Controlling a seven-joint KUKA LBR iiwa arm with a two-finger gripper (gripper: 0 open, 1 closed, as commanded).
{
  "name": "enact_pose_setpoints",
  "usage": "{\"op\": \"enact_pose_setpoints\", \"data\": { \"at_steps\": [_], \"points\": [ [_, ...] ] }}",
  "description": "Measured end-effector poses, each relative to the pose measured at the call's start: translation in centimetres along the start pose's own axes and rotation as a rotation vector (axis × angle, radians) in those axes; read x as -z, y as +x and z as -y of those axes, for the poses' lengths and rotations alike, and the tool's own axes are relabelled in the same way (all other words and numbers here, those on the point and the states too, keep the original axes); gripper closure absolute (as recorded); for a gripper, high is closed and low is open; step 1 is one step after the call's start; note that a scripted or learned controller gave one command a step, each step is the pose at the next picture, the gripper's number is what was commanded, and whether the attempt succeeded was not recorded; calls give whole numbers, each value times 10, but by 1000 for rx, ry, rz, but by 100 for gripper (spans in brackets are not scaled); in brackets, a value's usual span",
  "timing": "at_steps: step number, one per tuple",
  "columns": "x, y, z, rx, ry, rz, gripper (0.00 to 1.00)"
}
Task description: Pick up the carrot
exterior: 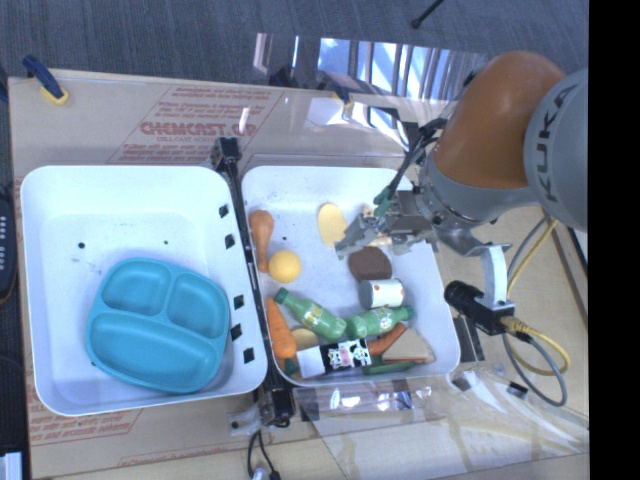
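Note:
The carrot [280, 330] is orange and tapered. It lies along the left wall of the right bin [300, 183], near the front, beside a green bottle [312, 314]. My gripper [366, 230] hangs over the back right part of that bin, between a pale yellow piece [331, 222] and a brown block [369, 262]. It is well apart from the carrot, up and to the right of it. Nothing shows held in it.
The right bin also holds a tan gourd-shaped toy [261, 236], a yellow lemon [285, 266], a white can [383, 292], a second green bottle [380, 321], a dark bottle [340, 356] and a sandwich wedge [405, 346]. A blue divided plate [158, 323] lies in the left bin [60, 208].

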State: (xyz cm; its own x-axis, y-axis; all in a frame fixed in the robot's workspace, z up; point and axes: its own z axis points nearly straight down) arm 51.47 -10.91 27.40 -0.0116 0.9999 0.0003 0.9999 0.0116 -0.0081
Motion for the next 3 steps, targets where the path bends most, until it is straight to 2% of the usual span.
{"op": "enact_pose_setpoints", "data": {
  "at_steps": [1, 2, 3],
  "points": [
    [-86, 31, 1, -11, 7, 1, 0],
    [-184, 14, -79, -299, 1, 1, 0],
    [-183, 17, -51, -330, 4, 2, 0]
  ]
}}
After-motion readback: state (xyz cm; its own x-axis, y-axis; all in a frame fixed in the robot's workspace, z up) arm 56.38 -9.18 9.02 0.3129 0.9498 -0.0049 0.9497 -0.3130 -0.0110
